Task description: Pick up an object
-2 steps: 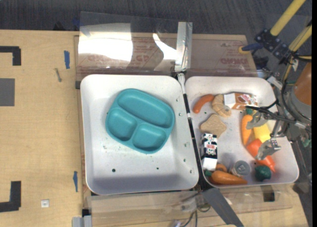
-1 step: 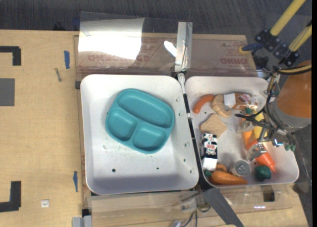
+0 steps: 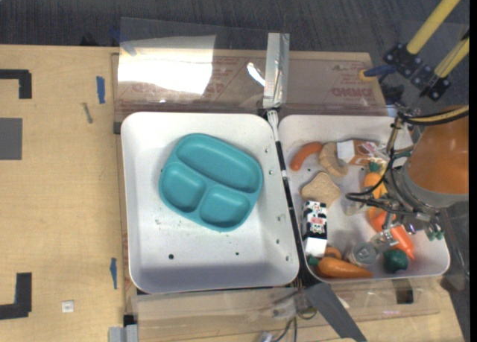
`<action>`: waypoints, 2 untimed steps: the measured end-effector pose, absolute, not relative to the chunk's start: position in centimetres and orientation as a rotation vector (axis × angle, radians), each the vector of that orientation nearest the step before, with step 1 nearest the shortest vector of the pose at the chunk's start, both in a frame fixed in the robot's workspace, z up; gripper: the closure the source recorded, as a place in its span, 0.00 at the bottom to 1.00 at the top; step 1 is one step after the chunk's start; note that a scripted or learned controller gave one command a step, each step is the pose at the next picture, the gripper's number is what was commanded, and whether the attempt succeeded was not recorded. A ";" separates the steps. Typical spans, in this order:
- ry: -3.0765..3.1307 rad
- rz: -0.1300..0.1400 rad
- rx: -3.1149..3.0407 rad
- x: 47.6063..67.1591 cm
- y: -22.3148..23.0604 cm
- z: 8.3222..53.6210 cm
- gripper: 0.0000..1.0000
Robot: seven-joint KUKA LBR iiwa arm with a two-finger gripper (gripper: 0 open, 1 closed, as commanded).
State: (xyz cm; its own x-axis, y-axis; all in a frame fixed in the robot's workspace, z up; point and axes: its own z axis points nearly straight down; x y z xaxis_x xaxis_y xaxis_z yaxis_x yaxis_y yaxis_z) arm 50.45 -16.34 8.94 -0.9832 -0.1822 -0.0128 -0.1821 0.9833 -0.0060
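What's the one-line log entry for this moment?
arm: over right bin | gripper: low among toys, grasp not confirmed | nearest: orange carrot, green toy | left bin: teal divided plate

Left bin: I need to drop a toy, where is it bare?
The left bin is bare along its front, below the teal tray, and in strips beside it. The right bin is crowded with toys under the tool.

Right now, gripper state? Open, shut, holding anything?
Gripper: low in the right white bin among small toy food pieces; open or shut cannot be told.
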 end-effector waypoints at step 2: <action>3.128 -0.002 0.071 52.4 -13.7 22.1 1.00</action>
